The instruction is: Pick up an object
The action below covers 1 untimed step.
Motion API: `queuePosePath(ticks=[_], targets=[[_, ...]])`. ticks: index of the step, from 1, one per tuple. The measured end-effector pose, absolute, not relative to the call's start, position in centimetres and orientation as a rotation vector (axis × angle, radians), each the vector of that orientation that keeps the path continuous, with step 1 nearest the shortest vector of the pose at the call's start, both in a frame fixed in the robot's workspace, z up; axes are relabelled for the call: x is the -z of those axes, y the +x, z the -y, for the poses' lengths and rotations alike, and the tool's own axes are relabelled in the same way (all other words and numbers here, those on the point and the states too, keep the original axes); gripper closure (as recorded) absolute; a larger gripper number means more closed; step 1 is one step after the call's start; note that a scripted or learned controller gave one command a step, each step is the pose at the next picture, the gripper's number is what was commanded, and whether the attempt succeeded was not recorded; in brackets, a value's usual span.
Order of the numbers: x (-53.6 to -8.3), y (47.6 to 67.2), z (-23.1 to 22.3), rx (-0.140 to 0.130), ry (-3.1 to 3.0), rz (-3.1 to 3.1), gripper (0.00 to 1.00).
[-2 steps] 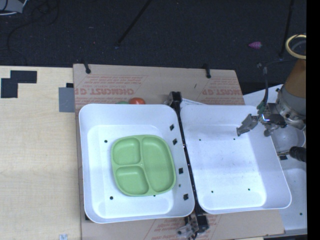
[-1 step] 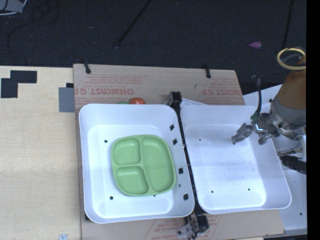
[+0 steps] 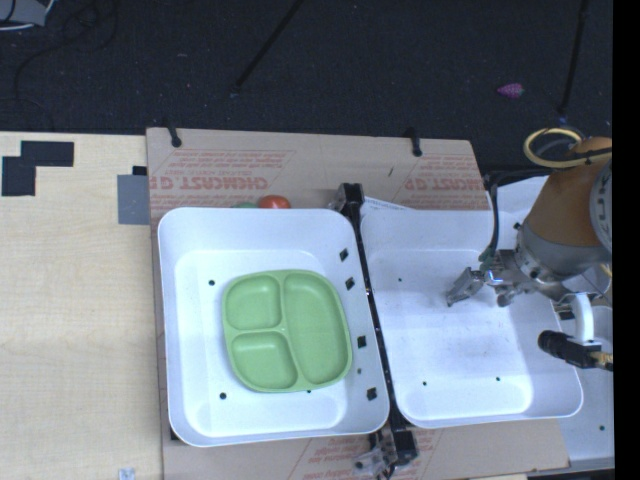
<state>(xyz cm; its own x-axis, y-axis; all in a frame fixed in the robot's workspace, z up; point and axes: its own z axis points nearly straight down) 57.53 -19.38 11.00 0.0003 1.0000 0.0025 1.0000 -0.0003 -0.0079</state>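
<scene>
In the left bin [image 3: 190, 268] lies a green plate [image 3: 287, 330], light, stiff, slick; I'd grip its rim. My claw [image 3: 470, 286], right of centre, looks slightly open, holding nothing.

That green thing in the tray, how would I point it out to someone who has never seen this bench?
Find the two shallow white bins side by side on the bench and take the left bin, the one away from the robot arm. Lying flat on its floor is the green plate, a pale green rounded dish divided into three compartments. It is the large coloured item inside the bins.
</scene>
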Motion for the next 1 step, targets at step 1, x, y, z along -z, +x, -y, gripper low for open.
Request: queuePosePath(ticks=[1], targets=[[-8.62,57.50,19.26,-0.004,-2.220,2.217,0.00]])
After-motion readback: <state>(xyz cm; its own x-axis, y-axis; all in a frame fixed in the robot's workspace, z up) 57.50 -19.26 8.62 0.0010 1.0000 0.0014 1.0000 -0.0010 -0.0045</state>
